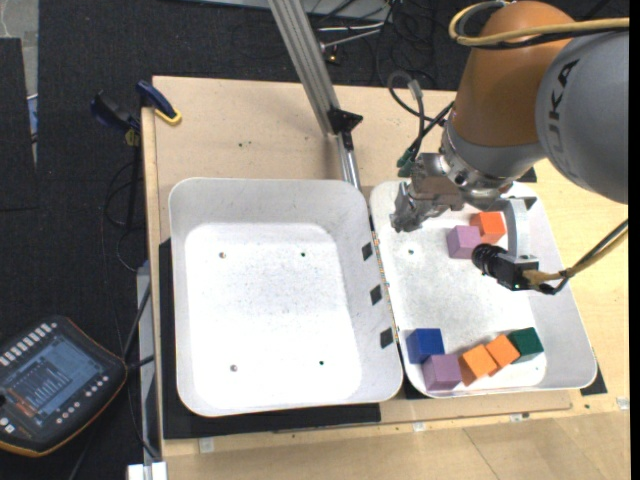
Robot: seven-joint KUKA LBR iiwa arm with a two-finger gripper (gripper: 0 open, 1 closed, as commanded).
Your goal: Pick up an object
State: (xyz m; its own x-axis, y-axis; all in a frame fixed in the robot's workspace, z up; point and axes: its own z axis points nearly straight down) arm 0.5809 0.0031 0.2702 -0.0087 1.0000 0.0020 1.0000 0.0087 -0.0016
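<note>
My gripper (408,214) hangs over the far left corner of the right bin (440,288), its dark fingers pointing down with no block seen between them. A purple block (463,240) and an orange block (490,226) sit just right of it, partly under the wrist. Along the bin's near edge lie a blue block (425,344), a second purple block (442,371), a second orange block (479,359) and a green block (525,344).
The left bin (265,293) lies beside the right one, their rims touching. A slanted metal pole (310,63) crosses the bench behind the bins. A teach pendant (50,378) rests on the floor at the lower left.
</note>
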